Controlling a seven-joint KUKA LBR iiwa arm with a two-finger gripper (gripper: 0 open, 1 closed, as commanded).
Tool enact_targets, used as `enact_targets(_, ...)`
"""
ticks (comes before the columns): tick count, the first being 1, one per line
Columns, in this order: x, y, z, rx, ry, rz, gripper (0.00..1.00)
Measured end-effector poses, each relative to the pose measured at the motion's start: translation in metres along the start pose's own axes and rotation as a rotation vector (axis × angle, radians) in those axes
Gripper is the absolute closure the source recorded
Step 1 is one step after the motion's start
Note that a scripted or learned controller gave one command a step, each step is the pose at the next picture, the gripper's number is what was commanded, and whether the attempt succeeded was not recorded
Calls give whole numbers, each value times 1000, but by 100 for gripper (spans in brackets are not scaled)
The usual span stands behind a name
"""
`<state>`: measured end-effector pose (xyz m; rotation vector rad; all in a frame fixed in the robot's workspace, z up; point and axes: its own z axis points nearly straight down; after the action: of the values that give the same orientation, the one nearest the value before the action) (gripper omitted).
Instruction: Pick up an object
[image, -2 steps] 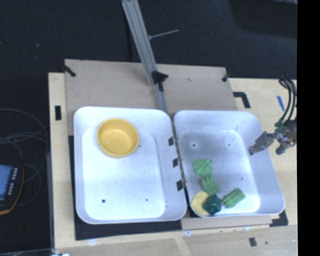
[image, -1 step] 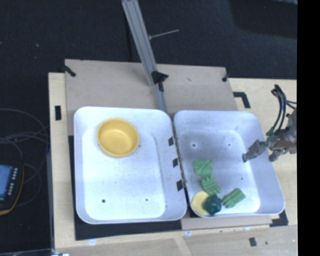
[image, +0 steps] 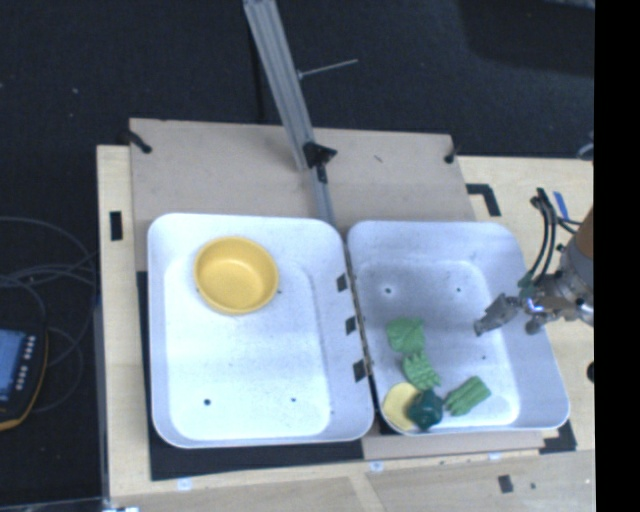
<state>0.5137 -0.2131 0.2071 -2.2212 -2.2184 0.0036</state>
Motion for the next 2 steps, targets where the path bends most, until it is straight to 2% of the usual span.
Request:
enact_targets(1, 6, 6, 57, 1, 1, -1, 0)
enact_targets(2, 6, 7, 44, -6, 1, -1, 100)
